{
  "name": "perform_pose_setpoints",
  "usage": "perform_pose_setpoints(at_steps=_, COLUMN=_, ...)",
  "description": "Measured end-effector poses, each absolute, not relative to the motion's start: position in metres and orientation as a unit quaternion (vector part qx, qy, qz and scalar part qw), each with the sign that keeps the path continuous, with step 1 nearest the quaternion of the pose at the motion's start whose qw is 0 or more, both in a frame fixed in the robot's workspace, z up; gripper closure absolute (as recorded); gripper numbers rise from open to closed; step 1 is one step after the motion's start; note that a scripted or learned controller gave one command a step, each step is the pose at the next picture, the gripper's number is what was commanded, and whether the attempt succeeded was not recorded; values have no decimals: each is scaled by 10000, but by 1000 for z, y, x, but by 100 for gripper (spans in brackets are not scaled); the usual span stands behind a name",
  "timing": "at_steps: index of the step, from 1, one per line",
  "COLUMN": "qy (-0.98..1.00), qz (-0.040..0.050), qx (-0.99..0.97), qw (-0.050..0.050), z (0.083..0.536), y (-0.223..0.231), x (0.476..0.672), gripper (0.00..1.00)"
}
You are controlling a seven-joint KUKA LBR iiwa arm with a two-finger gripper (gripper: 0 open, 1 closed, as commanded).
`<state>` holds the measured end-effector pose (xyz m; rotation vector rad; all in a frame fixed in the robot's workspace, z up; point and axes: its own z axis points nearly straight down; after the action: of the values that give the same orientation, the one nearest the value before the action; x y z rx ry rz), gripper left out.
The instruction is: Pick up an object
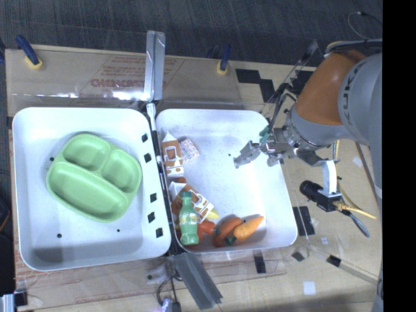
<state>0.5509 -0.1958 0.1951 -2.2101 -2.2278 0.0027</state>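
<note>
Item 1, near edge of right bin (276, 194): carrot-like orange piece (247, 227) lay beside a darker orange-and-green piece (224, 230), touching; green bottle (188, 216) stood just left of them, against the divider wall.
Item 2, mid: printed packet (198, 203) lay under/behind bottle; orange-and-white carton (171, 159) and small wrapped packet (188, 149) sat further up the same wall.
Item 3, far right: gripper (247, 155) hovered over bare floor of right bin, nothing between fingers; jaw gap — could not tell.
Item 4, left bin (26, 194): green divided tray (94, 175).
Advice (judgement): carrot looked the best pick, most exposed; approach from above, fingers across its narrow width, clear of bin wall & neighbour.
</note>
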Motion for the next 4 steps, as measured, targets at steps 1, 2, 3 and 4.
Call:
perform_pose_setpoints(at_steps=1, qy=-7871, qz=4, qx=-6169, qw=21, z=94, y=-210, x=501, gripper=0)
perform_pose_setpoints(at_steps=2, qy=-7888, qz=7, qx=-6147, qw=18, z=105, y=-210, x=501, gripper=100)
perform_pose_setpoints(at_steps=3, qy=-7889, qz=8, qx=-6146, qw=18, z=104, y=-210, x=501, gripper=0)
perform_pose_setpoints(at_steps=4, qy=-7598, qz=6, qx=-6501, qw=29, z=104, y=-210, x=486, gripper=0)
